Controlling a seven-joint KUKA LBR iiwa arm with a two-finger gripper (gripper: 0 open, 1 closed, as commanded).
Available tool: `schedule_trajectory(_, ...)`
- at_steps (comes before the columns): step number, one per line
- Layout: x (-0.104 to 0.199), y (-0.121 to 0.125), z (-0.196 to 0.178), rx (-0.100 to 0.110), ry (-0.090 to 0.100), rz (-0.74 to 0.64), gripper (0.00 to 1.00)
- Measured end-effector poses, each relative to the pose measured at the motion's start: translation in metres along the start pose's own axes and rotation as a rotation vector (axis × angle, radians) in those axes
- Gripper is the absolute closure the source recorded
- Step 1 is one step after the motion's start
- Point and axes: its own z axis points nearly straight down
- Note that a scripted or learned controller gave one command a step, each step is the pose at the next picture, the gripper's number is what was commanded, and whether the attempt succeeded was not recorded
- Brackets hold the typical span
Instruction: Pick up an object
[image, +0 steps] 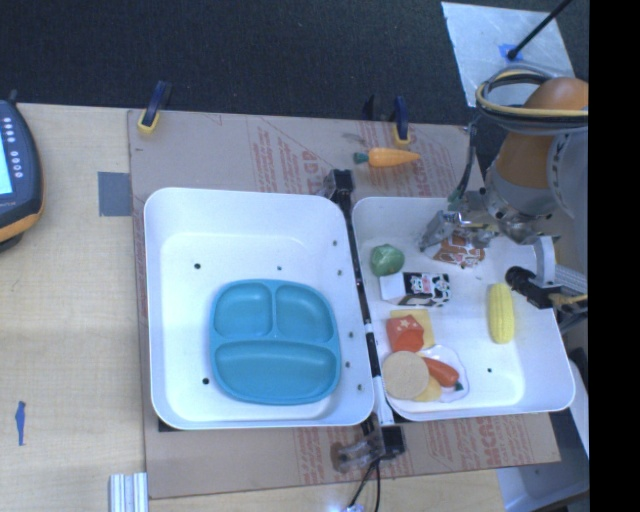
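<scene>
The right bin (520, 385) holds several small items: a green lump (387, 260), a black and white carton (427, 288), a yellow corn cob (501, 312), a red and yellow piece (408, 331), and a round tan disc beside a red piece (420, 377). At the bin's far right side my gripper (452, 226) hangs low over a brown and white packet (462, 251). Whether it touches the packet I cannot tell. The grey arm with its orange band (540, 120) rises behind it.
The left bin (180, 230) holds a blue divided plate (275, 341). An orange carrot toy (392, 157) lies on the cardboard behind the bins. Clamps stand at the board's far edge, and a teach pendant (15, 170) lies at far left.
</scene>
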Motion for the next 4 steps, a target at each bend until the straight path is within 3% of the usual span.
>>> schedule_trajectory(1, -0.002, -0.011, 0.000, -0.002, -0.001, 0.001, 0.00)
schedule_trajectory(2, -0.023, 0.010, 0.000, 0.012, 0.016, -0.003, 0.00)
schedule_trajectory(3, -0.038, 0.007, 0.000, 0.002, 0.021, -0.006, 0.00)
schedule_trajectory(4, -0.039, 0.003, 0.000, -0.008, -0.003, -0.002, 0.00)
